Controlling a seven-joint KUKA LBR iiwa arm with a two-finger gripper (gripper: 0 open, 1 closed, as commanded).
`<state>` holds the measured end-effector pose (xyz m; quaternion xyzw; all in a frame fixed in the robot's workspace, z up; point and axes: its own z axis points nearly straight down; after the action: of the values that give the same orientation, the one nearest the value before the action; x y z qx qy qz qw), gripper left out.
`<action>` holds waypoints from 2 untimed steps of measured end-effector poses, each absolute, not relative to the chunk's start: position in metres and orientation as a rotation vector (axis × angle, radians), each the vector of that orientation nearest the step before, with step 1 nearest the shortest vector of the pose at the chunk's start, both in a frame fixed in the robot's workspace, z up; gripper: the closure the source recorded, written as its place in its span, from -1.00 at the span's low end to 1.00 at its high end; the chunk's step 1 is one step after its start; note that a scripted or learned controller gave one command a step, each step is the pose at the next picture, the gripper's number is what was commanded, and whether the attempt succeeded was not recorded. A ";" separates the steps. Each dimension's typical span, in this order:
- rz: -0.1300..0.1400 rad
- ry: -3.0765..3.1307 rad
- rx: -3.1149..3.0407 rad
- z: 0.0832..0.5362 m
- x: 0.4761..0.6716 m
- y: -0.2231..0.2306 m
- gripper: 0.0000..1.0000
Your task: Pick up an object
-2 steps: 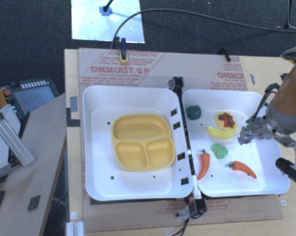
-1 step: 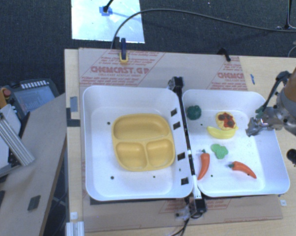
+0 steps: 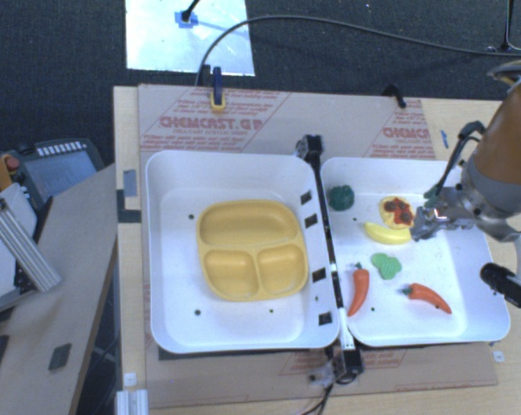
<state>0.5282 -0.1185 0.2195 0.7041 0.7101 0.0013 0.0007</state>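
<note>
The right bin (image 3: 467, 318) holds several toy foods: a dark green broccoli-like piece (image 3: 341, 197), a yellow banana (image 3: 388, 233), a small pizza slice with red topping (image 3: 397, 209), a light green piece (image 3: 385, 264), a carrot (image 3: 358, 290) by the divider, and a second orange carrot (image 3: 428, 296). My gripper (image 3: 429, 219) hangs over the right bin just right of the banana and pizza slice. Nothing shows between its tips.
The left bin (image 3: 169, 232) carries a yellow three-compartment tray (image 3: 250, 247). A black divider clip strip (image 3: 322, 240) runs between the bins. The grey and orange arm (image 3: 506, 158) enters from the right, with a black part (image 3: 506, 284) over the right bin's edge.
</note>
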 end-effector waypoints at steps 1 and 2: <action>0.002 2.230 2.213 0.213 0.520 -0.070 1.00; 0.003 2.228 2.212 0.226 0.516 -0.020 1.00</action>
<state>0.5160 -0.0198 0.2262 0.7045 0.7097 0.0011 0.0008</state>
